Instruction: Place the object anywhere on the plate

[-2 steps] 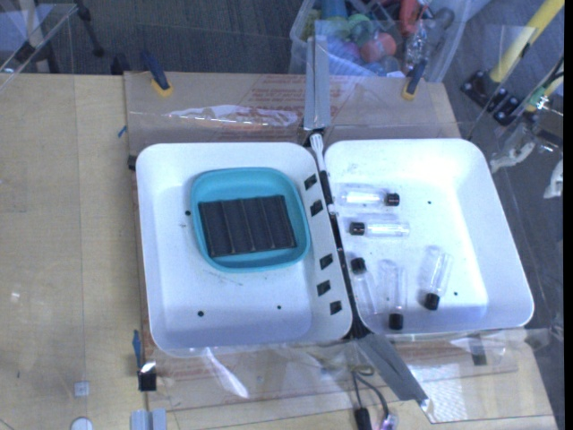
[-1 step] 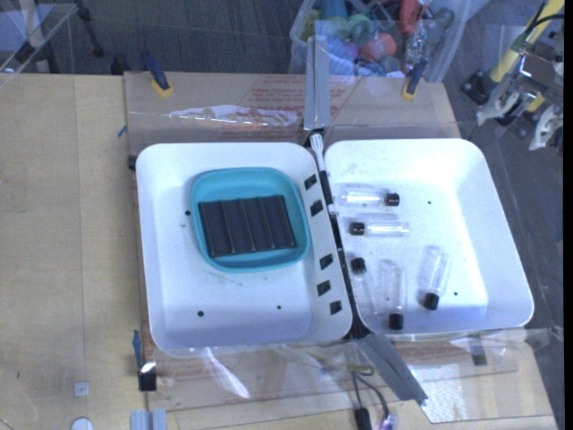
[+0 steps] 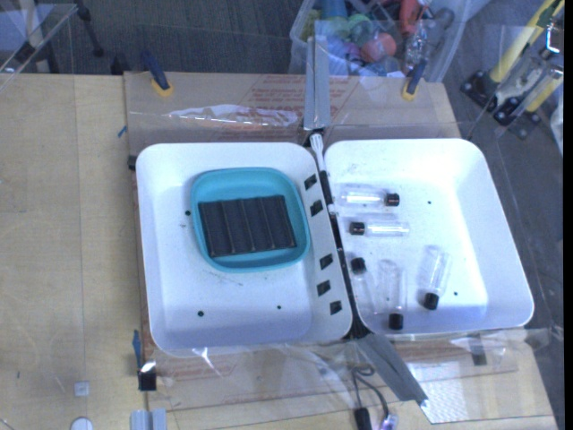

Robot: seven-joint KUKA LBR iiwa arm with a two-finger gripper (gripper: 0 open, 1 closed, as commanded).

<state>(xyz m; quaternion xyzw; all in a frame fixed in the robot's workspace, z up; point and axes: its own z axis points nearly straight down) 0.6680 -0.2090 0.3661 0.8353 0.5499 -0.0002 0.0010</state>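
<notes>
Vials, clear with black caps, lie scattered in the right bin (image 3: 466, 173), beside the left bin (image 3: 161, 240) that holds the teal plate (image 3: 208, 186). The vial nearest the plate (image 3: 369, 197) lies crosswise, cap pointing away from the plate. Another vial (image 3: 380, 228) just below it lies crosswise too, cap toward the plate. Three more vials (image 3: 432, 276) lie farther down, roughly lengthwise.

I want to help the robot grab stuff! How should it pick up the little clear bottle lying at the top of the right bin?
Probably across the middle of its clear body, coming straight down. The top vial lies flat, roughly left to right, black cap toward the right, in the right bin. Fingers would best close on its long sides. Its neighbour lies just below, so room looks tight.
</notes>
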